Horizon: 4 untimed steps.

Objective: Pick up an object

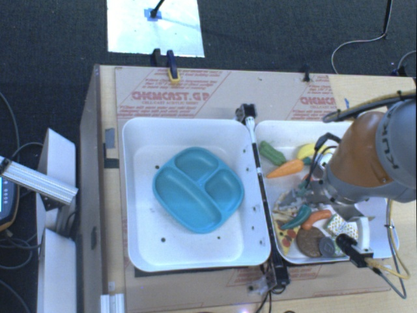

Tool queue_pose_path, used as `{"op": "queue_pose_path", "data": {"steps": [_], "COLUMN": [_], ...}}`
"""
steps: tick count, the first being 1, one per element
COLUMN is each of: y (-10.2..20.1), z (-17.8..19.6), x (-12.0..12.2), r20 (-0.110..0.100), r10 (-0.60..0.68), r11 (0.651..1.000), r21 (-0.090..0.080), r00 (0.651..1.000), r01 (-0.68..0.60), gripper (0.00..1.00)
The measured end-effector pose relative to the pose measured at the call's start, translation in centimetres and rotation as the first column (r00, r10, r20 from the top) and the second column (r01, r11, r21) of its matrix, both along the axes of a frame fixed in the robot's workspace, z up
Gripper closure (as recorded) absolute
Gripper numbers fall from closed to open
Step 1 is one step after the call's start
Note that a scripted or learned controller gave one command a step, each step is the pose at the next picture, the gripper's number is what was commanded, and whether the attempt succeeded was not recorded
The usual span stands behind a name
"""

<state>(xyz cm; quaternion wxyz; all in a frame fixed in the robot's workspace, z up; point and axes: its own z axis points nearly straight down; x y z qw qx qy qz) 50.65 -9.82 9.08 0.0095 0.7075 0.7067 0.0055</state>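
I am reaching my arm over the right bin, above the toy food: a carrot, a green vegetable, a brown disc. The left bin is holding a blue divided plate.

A divided tray lies in the left bin; toys fill the right bin
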Motion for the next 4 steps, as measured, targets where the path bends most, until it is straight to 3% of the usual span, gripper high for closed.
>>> {"op": "queue_pose_path", "data": {"steps": [1,2,3,4], "y": [-2.5,-1.1,-1.1,-0.7], "z": [-0.1,-0.2,-0.5,-0.9], "x": [-1.3,4.1,12.3,15.8], "r20": [-0.002,-0.010,-0.017,-0.042], "r10": [0.003,0.004,0.005,0.000], "r11": [1.000,1.000,1.000,1.000], "r21": [0.007,0.004,0.005,0.007], "r00": [1.000,1.000,1.000,0.999], "r01": [-0.003,-0.004,-0.005,0.000], "gripper": [0.00,0.00,0.00,0.00]}}
